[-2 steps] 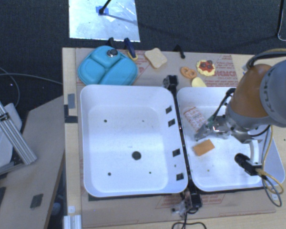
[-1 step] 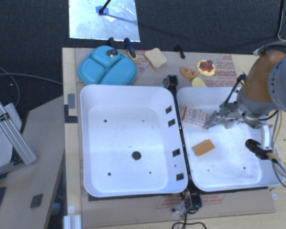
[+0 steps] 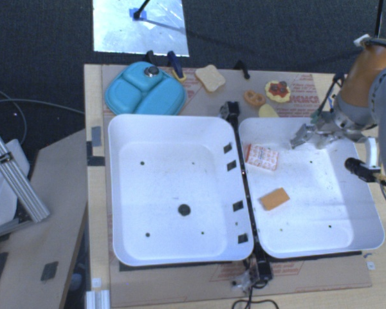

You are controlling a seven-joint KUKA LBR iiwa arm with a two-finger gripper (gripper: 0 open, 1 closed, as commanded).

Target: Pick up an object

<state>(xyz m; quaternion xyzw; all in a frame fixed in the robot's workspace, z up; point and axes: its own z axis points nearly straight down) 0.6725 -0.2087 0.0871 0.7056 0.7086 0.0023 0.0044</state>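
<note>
The hand (image 3: 300,138) hangs over the far right part of the right bin (image 3: 360,234), near its back edge; whether it is open or closed cannot be told, and nothing shows in its grip. The table (image 3: 96,192) bears the two white bins side by side. The left bin (image 3: 125,237) has a small dark round thing (image 3: 184,209) near its middle. In the right bin a red-and-white packet (image 3: 262,157) lies close to the back left corner, its print too small to read, and an orange block (image 3: 274,198) lies nearer the front, left of the middle. Along the table's back edge sit a blue divided plate (image 3: 145,91), a slice of toast (image 3: 210,77), a tart with red topping (image 3: 278,90) and a small orange piece (image 3: 254,97).
</note>
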